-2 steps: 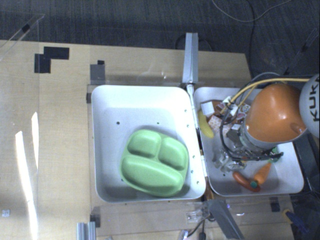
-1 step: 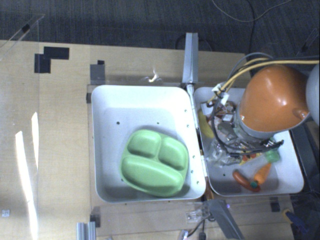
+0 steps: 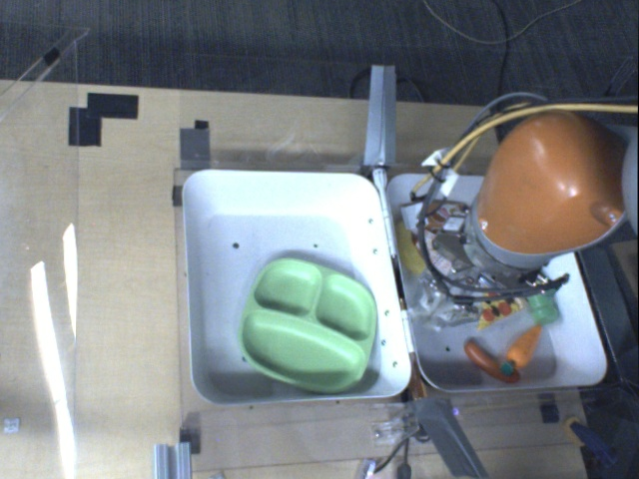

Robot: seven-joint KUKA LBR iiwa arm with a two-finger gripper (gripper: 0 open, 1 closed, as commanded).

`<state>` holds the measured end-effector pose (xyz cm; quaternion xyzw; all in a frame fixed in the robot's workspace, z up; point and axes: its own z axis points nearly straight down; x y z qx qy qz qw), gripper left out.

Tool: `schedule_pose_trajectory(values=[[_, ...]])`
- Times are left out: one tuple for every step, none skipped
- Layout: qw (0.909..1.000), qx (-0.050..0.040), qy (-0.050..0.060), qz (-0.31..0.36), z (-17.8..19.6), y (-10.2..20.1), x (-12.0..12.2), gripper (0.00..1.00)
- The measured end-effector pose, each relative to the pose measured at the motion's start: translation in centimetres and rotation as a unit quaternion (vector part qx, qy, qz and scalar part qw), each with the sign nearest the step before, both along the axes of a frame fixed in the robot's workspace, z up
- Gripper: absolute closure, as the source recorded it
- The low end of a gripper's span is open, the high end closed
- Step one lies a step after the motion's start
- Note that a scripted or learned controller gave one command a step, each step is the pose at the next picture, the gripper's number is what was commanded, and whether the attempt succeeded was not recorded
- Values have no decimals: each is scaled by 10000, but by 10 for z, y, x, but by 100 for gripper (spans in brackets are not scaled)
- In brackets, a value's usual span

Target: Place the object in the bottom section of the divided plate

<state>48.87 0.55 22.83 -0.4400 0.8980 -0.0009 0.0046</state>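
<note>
A green divided plate lies in the left bin, toward its front right; its large bottom section faces the near edge and two smaller sections sit behind. The arm, with its orange band, hangs over the right bin. The gripper reaches down at that bin's left side, amid cables. Close by in the right bin lie a carrot-like toy, a red-orange sausage-shaped toy and a small green piece.
A metal divider rail runs between the two bins. A yellow hose and black cables loop off the arm. The wooden bench stretches to the left.
</note>
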Motion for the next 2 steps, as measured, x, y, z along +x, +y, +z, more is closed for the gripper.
schedule_pose_trajectory(values=[[10000, 0, 0, -1, 0, 0, 0, 0], [10000, 12, -38, 7, 11, 2, 2, 100]])
